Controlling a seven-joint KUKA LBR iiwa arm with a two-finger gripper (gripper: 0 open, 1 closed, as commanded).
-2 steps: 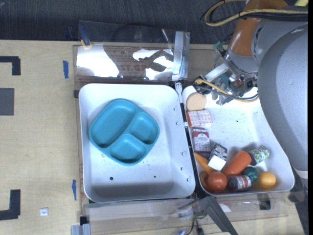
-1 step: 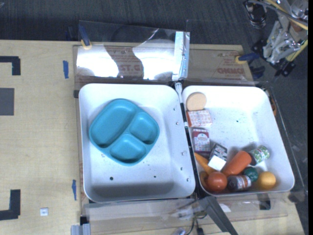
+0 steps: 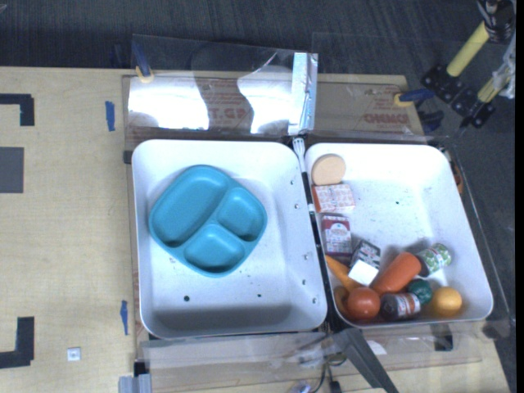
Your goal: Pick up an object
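Observation:
The right bin point(image 3: 426, 178) holds a pile of small items along its left wall and front edge. A tan round disc point(image 3: 329, 169) lies at the back left, with two red-and-white packets point(image 3: 335, 197) point(image 3: 337, 234) in front of it. At the front lie an orange carrot-like piece point(image 3: 396, 272), a red tomato point(image 3: 362, 303), a yellow lemon point(image 3: 446, 301), a white block point(image 3: 363, 273), a dark can point(image 3: 400, 305) and a green-labelled can point(image 3: 435, 258). A blue divided plate point(image 3: 208, 218) lies in the left bin point(image 3: 164, 301).
A shiny clear plastic sheet point(image 3: 221, 97) stands behind the left bin. Black clamps and a yellow-handled tool point(image 3: 463, 64) sit off the bench at the top right. Bare wooden benchtop point(image 3: 57, 219) stretches to the left.

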